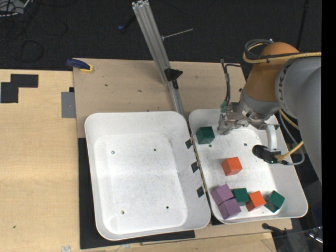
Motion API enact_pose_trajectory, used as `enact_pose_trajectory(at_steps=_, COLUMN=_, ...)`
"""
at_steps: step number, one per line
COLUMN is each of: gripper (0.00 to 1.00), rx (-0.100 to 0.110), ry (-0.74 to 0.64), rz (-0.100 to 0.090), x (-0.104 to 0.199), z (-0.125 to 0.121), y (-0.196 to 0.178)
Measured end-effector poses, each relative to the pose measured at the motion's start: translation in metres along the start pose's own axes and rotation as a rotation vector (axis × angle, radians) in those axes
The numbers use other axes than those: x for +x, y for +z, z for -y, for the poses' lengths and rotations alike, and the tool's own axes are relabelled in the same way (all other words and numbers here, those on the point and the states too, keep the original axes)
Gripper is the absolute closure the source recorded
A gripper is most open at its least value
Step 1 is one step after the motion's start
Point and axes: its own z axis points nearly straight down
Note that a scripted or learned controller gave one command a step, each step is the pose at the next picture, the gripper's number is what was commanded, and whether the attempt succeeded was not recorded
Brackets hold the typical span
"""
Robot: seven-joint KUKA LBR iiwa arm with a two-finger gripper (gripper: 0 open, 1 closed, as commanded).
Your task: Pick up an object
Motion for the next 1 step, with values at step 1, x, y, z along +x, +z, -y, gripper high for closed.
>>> enact_pose_trajectory(at_steps=1, gripper=1.00, rx=0.021, ry=-0.001, rz=-0.001, x=-0.0089, z=0.0023, y=-0.0590)
